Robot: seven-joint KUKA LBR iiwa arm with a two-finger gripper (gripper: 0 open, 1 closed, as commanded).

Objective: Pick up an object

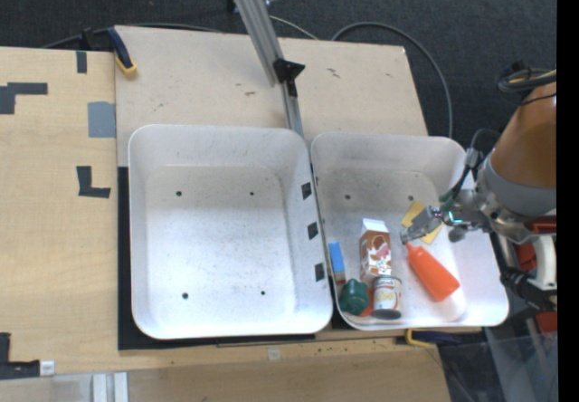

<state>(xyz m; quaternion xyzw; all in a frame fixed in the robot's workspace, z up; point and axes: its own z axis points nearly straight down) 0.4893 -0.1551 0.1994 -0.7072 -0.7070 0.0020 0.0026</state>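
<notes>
The right bin (pixel 380 160) holds several objects near its front. An orange bottle with a white cap (pixel 432 275) lies slanted at the right. A small red and white carton (pixel 374 252) lies beside a small can (pixel 386 294), a dark green round object (pixel 355 296) and a blue stick (pixel 336 261). A yellow piece (pixel 423 219) lies by the gripper. My gripper (pixel 425 224) reaches in from the right, low over the yellow piece and just above the orange bottle's top end. Nothing shows clearly between its fingers.
The left bin (pixel 217 228) sits beside the right one, with a raised divider edge between them. A metal pole (pixel 258 15) rises from behind the bins. Cables run along the bench's back. The arm's orange band (pixel 534 142) hangs over the right bin's right edge.
</notes>
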